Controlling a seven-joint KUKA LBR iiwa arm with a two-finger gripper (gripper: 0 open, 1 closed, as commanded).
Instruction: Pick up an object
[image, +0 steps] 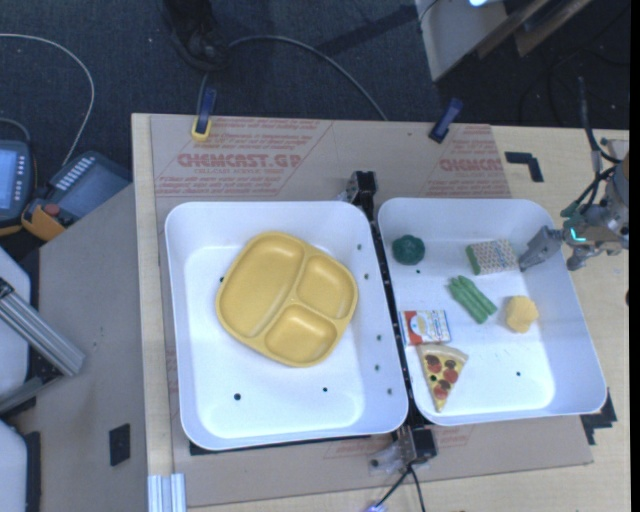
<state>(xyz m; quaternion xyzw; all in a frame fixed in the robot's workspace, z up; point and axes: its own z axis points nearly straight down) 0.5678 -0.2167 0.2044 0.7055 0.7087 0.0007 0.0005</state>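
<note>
The right bin (560, 385) holds several small items: a dark green round piece (408, 249), a speckled block (490, 258), a green bean-like strip (471, 298), a yellow lump (520, 313), a red and white packet (426, 326) and a pizza slice (441, 373). My gripper (562, 252) hovers at the bin's right rim, just right of the speckled block. Its fingers stand open with nothing between them; the left fingertip (540, 248) is close to the block's right side.
The left bin (200, 400) carries a yellow divided plate (288, 298). A black divider with clamps (385, 300) runs between the bins. Cables and a pendant (60, 190) lie off the bench at the left.
</note>
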